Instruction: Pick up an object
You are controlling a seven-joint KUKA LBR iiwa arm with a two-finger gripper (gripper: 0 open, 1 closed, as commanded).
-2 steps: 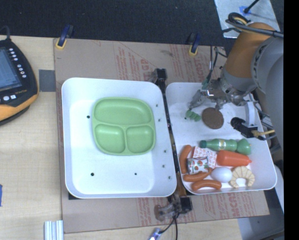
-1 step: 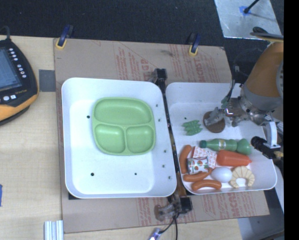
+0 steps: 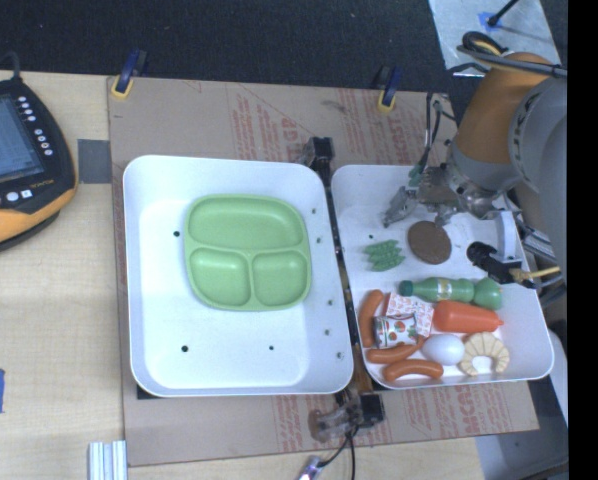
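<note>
Croissant (image 3: 485, 353) half-hidden behind egg (image 3: 443, 348)

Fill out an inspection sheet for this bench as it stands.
Surface: cardboard sheet clamped on wooden bench, bearing left bin and right bin.
Job's things: right bin holds brown disc, green leafy piece, green bottle, carrot, egg, croissant, sausages.
Clutter: green divided plate in left bin.
Gripper: gripper low over right bin's far end, beside the disc.
Cables: wire at near edge.
Surroundings: teach pendant at left.
</note>
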